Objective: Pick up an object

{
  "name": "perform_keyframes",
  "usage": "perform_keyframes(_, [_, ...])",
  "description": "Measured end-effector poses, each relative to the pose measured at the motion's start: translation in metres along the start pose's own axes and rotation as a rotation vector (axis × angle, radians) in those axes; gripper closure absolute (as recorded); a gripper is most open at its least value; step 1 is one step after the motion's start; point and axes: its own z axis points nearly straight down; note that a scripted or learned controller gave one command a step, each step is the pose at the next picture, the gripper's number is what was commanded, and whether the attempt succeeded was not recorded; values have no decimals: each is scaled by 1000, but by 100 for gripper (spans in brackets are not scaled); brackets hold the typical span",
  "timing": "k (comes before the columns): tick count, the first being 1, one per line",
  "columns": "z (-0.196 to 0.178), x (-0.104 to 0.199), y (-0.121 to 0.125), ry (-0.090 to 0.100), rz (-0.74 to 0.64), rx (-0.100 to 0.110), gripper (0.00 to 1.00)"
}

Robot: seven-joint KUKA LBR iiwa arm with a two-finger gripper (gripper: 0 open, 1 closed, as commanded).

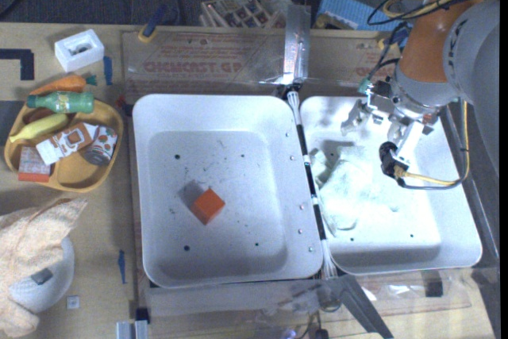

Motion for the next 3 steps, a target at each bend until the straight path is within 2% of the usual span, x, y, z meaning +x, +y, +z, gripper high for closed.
perform_keyframes(1, [-6,-80,9,-1,-101,-1,0])
perform_keyframes(2, [51,20,-2,2,-357,-1,0])
perform_keyframes(3, [51,-57,-12,0,-330,-1,0])
